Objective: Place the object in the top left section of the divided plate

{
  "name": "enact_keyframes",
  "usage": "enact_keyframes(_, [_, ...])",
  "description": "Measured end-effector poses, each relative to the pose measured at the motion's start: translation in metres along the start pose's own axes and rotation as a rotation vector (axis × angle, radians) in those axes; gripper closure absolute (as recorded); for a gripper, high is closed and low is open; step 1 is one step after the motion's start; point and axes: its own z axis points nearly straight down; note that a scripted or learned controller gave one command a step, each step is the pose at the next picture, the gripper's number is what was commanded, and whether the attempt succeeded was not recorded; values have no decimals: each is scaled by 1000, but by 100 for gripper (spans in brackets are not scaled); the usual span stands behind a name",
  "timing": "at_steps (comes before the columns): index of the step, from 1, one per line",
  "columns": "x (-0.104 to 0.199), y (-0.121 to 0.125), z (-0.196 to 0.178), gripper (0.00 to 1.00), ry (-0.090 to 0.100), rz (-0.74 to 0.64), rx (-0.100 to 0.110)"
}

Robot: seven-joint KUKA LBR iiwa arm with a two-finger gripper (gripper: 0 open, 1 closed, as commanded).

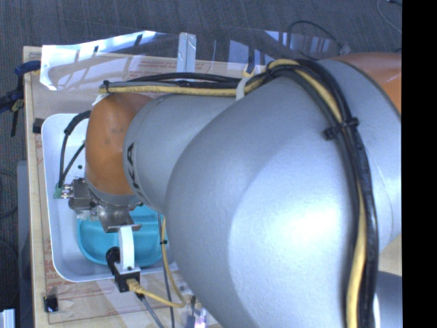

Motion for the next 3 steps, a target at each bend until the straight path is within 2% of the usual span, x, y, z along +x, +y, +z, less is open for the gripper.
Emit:
enact_keyframes(1, [-111,8,50,100,1,-133,-10])
enact_keyframes(2, [-40,2,-8,100,-1,-511,-5])
enact_keyframes(3, [-13,42,36,100,-2,-674,-2])
